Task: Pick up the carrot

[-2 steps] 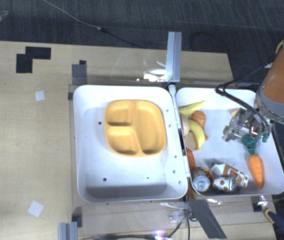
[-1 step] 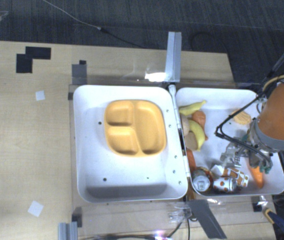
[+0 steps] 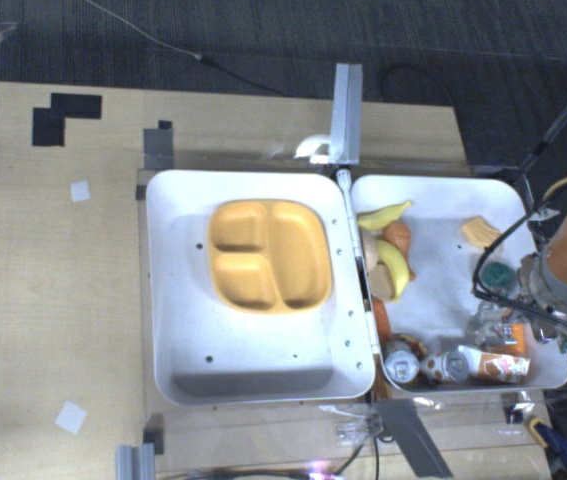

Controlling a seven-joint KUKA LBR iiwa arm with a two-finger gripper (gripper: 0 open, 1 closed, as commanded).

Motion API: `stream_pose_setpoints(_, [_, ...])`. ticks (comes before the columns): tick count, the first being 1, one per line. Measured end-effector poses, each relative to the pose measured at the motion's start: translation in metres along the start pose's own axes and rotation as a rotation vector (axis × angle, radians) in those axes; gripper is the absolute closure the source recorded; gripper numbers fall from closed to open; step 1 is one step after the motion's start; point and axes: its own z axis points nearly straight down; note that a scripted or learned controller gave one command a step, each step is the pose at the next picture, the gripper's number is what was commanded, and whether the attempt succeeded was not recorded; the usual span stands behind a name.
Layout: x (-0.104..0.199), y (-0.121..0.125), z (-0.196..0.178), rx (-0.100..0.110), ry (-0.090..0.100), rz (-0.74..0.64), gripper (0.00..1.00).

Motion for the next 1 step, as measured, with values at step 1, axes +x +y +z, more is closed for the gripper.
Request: stream_pose_setpoints(1, [-0.0038,0.0004,-0.0121,0.003,-0.010,-0.002,1.00])
